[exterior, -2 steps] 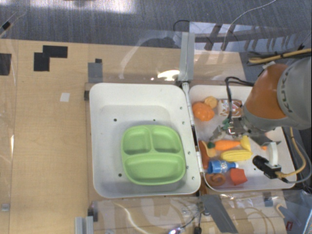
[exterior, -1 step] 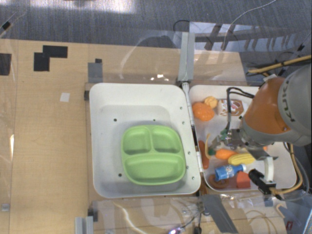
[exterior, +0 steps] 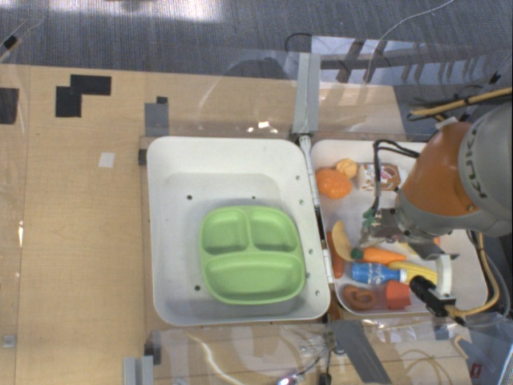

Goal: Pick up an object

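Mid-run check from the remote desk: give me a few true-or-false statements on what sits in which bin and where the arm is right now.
1. The green divided plate lies in the left bin. True.
2. The orange fruit lies on the green plate. False: it is in the right bin, near its far end.
3. The arm is over the right bin. True.
4. The blue bottle stands upright. False: it lies on its side, just in front of the toy carrot.
5. The red block sits in the left bin. False: it is in the right bin, at its near end.
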Available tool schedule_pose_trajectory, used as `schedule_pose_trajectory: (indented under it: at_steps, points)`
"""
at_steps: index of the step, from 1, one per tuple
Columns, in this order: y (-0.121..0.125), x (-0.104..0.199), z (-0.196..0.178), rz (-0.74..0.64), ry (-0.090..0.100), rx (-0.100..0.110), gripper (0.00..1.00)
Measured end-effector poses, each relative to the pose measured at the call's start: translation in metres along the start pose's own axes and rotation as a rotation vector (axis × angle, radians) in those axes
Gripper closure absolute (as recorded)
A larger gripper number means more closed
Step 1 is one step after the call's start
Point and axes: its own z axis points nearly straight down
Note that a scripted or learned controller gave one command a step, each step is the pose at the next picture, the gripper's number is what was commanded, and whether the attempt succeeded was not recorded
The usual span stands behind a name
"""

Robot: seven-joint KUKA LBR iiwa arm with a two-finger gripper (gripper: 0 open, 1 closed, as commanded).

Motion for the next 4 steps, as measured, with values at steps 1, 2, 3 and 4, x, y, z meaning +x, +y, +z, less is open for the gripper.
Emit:
schedule_pose_trajectory:
  at_steps: [1,2,3,4]
  points:
    - [-0.025,0.066,-0.083,0.184,-0.001,0.023,1.00]
    - [-0.025,0.066,-0.083,0.184,-0.002,0.024,0.00]
    - [-0.024,0.003,0.011,-0.107,-0.002,0.009,0.00]
    - [-0.021,0.005,0.001,-0.110,0.000,0.005,1.00]
